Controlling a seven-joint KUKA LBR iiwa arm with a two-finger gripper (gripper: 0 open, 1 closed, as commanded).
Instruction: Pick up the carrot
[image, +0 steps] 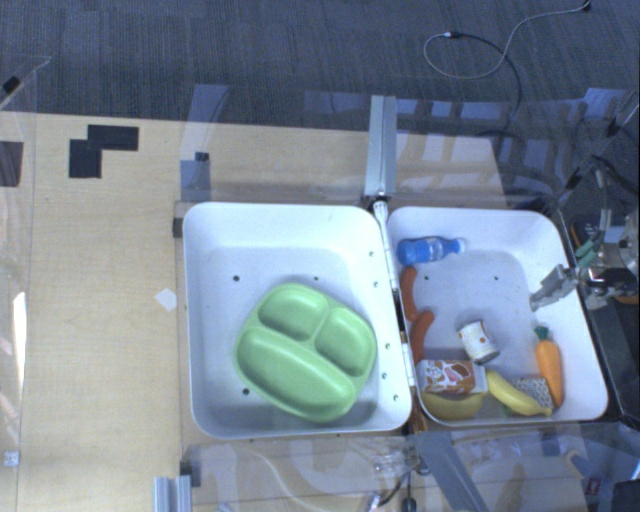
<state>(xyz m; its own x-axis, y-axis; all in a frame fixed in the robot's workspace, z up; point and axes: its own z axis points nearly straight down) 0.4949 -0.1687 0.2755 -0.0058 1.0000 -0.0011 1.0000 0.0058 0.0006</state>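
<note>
The carrot (549, 370) is orange with a small green top. It lies near the right wall of the right bin (500, 225), its tip pointing toward the front. My gripper (550, 289) reaches in over the right rim of that bin. It hangs a short way behind the carrot and apart from it, with nothing seen in its grasp.
In the right bin lie a blue bottle (428, 249), two reddish sausages (412, 305), a small can (479, 342), a snack packet (450, 377), a banana (517, 395) and a yellow piece (450, 405). A green divided plate (305, 350) sits in the left bin (215, 250).
</note>
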